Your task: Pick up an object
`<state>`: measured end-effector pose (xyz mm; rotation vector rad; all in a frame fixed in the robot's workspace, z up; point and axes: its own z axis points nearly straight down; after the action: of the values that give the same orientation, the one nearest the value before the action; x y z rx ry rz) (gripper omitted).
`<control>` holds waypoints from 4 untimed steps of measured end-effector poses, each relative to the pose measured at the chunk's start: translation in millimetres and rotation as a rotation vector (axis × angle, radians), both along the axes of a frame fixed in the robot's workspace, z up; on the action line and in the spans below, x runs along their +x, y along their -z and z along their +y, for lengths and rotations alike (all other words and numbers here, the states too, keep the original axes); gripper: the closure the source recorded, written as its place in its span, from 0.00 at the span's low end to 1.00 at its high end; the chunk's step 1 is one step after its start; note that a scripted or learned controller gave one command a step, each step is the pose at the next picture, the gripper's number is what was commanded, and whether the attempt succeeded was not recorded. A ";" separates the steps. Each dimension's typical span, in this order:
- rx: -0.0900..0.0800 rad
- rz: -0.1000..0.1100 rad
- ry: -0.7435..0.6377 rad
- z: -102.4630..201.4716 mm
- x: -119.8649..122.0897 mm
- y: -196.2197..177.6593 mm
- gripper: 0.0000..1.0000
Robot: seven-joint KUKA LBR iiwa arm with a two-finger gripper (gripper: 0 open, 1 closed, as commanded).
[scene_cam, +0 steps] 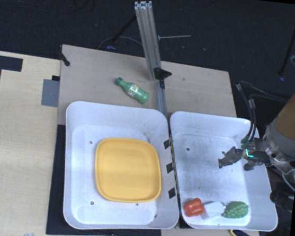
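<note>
Green bumpy toy (235, 209) lies lengthwise left-right.

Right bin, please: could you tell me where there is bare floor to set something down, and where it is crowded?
The right bin has bare floor from its divider-side wall across the middle, left of the gripper. It is crowded along the near edge, where the red pepper, a white item and a green object sit.
</note>
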<state>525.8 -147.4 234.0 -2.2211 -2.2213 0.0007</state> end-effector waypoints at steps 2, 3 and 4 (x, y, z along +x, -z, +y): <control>0.001 0.005 0.000 -3.2 -2.7 62.4 0.00; 0.001 0.005 0.000 -7.4 4.8 114.9 0.00; 0.000 -0.001 -0.001 -7.2 5.1 142.6 0.00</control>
<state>530.9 -154.6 91.4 -2.2211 -2.2226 0.0003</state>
